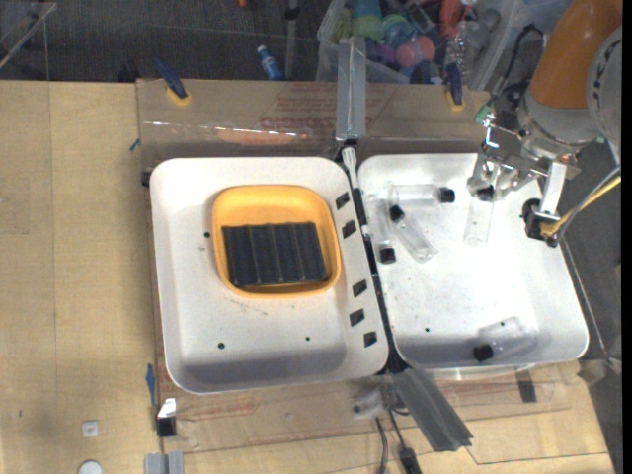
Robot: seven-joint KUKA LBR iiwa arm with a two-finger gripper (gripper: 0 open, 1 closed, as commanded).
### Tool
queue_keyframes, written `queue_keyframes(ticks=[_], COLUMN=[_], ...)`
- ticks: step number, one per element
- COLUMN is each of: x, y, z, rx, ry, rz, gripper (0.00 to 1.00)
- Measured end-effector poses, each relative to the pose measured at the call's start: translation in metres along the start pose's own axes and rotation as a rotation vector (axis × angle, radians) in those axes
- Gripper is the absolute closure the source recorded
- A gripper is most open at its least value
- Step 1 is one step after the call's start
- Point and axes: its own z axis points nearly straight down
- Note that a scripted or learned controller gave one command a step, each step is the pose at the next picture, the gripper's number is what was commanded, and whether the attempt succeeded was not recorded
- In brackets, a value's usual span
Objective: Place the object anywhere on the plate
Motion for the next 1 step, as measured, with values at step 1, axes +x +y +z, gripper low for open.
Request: queue_keyframes(ticks=[1], x=[0.0261], y=[0.0031], z=[-0.0200], rx=[-0.005], ry=[0.001], rz=[-0.085], gripper=[1.00])
